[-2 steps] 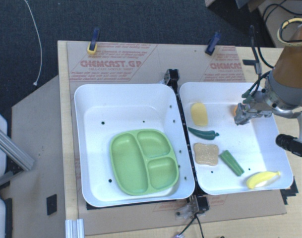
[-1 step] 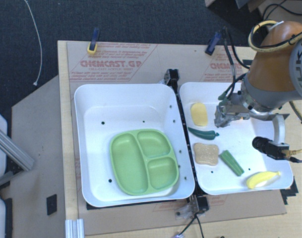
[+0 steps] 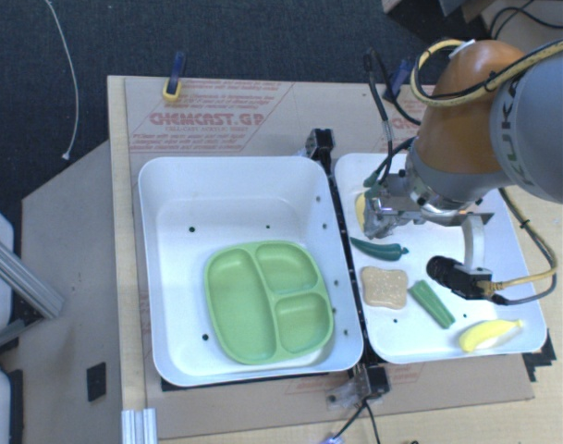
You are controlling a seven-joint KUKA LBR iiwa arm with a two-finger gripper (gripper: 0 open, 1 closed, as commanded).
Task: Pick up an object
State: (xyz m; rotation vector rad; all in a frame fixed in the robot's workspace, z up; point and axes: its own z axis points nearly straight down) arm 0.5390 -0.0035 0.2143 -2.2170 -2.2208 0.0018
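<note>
Nearest me, a green divided plate (image 3: pixel 265 299) lies in the left bin (image 3: pixel 161 248). Over the right bin (image 3: pixel 512 350), the jaws (image 3: pixel 385 213) hang above a dark green pepper (image 3: pixel 378 246), beside toast (image 3: pixel 385 288); whether they're parted I cannot tell. Best to descend squarely astride the pepper.

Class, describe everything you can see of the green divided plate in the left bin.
The green plate is pale green, smooth and looks like plastic, a rounded rectangle with raised rims. It is split into three compartments: one long one along its left side and two smaller ones on its right. All three look bare. It lies flat and right side up, turned slightly askew, on the floor of the left bin, toward the near right corner. Nothing else touches it.
</note>
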